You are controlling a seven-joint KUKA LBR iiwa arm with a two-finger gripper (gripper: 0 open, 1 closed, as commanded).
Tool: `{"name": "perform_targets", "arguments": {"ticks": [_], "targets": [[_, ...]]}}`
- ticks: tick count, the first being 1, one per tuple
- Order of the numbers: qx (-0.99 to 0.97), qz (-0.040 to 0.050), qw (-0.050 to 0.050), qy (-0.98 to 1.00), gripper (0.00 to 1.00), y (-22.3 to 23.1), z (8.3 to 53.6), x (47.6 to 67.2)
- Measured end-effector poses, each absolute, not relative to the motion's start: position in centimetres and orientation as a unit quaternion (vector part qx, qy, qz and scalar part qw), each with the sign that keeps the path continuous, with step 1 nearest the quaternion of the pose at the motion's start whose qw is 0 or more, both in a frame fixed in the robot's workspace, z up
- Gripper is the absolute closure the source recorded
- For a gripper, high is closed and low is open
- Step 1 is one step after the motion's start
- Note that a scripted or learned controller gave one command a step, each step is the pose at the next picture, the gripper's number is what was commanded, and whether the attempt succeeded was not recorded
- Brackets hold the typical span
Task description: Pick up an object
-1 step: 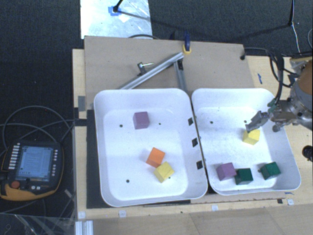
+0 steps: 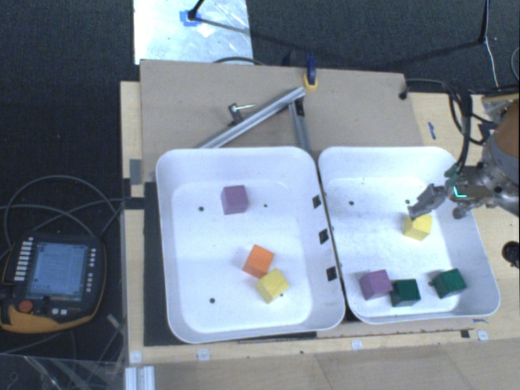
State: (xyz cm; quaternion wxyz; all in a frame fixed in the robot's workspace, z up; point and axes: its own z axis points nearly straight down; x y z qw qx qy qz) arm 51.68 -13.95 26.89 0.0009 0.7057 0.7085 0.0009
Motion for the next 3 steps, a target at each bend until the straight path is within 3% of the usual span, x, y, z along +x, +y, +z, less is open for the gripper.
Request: {"name": "perform_targets", "arguments": {"ticks": [3], "targets": [[0.707, -0.001, -0.001, 0.707, 0.0, -15.6, 10.4, 51.8]]}}
